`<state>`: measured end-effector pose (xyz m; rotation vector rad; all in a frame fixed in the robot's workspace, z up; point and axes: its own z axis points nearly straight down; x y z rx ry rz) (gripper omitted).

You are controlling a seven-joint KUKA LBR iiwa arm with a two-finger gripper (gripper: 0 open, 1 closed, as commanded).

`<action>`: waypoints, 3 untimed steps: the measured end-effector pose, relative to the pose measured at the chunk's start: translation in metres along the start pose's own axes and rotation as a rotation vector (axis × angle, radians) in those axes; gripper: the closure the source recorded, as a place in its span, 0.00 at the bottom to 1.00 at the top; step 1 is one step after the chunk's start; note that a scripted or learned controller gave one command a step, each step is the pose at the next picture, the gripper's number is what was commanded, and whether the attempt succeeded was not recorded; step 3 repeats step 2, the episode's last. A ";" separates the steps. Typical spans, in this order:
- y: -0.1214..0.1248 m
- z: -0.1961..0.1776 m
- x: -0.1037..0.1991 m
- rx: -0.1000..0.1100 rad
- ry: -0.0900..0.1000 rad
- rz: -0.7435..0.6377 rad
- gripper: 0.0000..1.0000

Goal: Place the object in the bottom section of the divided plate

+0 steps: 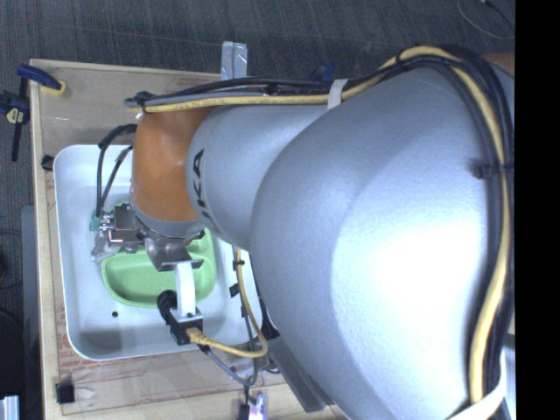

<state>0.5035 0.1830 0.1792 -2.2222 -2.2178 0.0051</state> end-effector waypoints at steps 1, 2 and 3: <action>0.000 -0.009 0.000 0.002 -0.001 -0.004 1.00; -0.010 -0.048 0.011 -0.001 0.000 0.136 1.00; -0.010 -0.048 0.011 -0.001 0.000 0.136 1.00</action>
